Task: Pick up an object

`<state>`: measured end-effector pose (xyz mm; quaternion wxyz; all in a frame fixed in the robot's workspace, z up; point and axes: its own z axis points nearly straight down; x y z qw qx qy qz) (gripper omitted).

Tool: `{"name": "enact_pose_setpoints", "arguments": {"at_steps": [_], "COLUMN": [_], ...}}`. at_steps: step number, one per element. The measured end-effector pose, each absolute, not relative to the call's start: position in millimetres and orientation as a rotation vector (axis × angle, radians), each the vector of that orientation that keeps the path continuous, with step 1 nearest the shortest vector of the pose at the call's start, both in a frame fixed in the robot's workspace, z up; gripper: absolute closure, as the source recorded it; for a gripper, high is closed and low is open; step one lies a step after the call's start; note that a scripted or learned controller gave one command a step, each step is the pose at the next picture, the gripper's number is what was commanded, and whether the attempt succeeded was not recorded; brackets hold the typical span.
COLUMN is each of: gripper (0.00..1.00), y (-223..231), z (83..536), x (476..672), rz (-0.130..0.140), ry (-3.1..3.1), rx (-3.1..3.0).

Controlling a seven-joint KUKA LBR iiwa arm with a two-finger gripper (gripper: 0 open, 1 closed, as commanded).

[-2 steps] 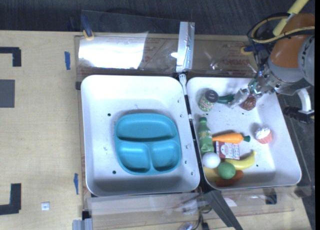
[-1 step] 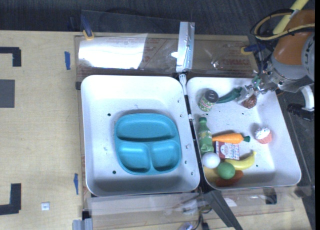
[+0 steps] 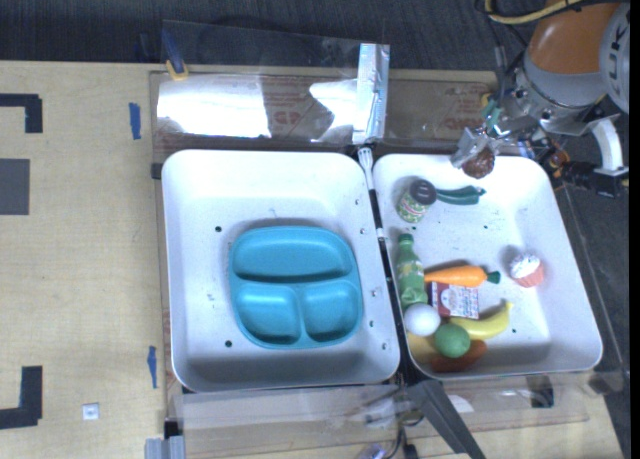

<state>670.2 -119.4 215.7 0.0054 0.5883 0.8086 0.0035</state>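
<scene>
Hand [image 3: 478, 155] low, arm at upper right

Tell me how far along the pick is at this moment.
Done: the hand is up over the far edge of the right white bin, and a small brownish object appears to sit at its tip, though blur keeps me from confirming a grasp. In hand: possibly that lift. Left: the orange carrot, yellow banana, green lime and white egg lie in the bin; the blue divided tray sits in the left bin.

The red carton [image 3: 459, 300] in the right bin [image 3: 570, 247] bears print too small to read.
</scene>
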Motion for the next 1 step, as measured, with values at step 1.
{"name": "enact_pose_setpoints", "arguments": {"at_steps": [1], "gripper": [1.00], "y": [-75.8], "z": [227.9], "x": [579.7], "rz": [0.002], "ry": [2.551], "rx": [1.831]}}
